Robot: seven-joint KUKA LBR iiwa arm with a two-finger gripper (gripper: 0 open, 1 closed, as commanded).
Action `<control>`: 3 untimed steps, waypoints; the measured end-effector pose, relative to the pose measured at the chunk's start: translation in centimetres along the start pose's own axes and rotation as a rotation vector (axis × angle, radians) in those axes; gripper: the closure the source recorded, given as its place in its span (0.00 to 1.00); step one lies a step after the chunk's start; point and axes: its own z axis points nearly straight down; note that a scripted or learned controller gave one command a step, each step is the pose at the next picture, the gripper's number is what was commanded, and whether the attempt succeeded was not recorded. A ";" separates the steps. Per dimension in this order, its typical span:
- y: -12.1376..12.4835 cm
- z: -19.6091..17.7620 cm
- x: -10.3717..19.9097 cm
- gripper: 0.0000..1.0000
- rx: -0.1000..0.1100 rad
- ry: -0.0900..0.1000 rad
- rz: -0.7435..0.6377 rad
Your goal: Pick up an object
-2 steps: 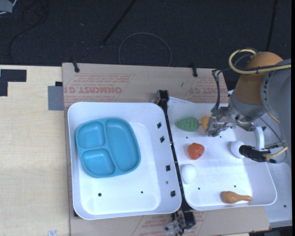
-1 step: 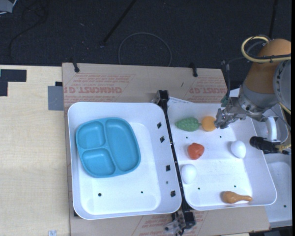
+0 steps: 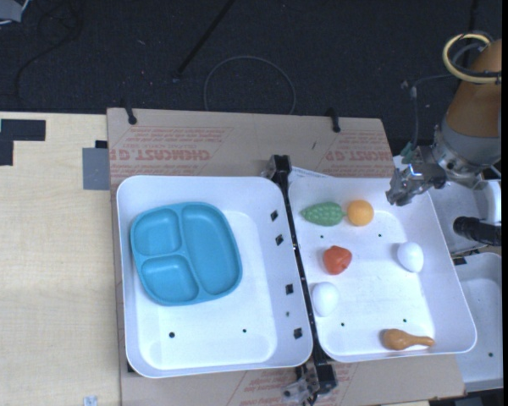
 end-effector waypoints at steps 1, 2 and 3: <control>0.0 -0.4 0.0 1.00 0.005 0.001 -0.002; -1.4 0.1 4.2 1.00 0.009 0.003 -0.005; -2.9 -1.2 8.9 1.00 0.008 0.004 -0.006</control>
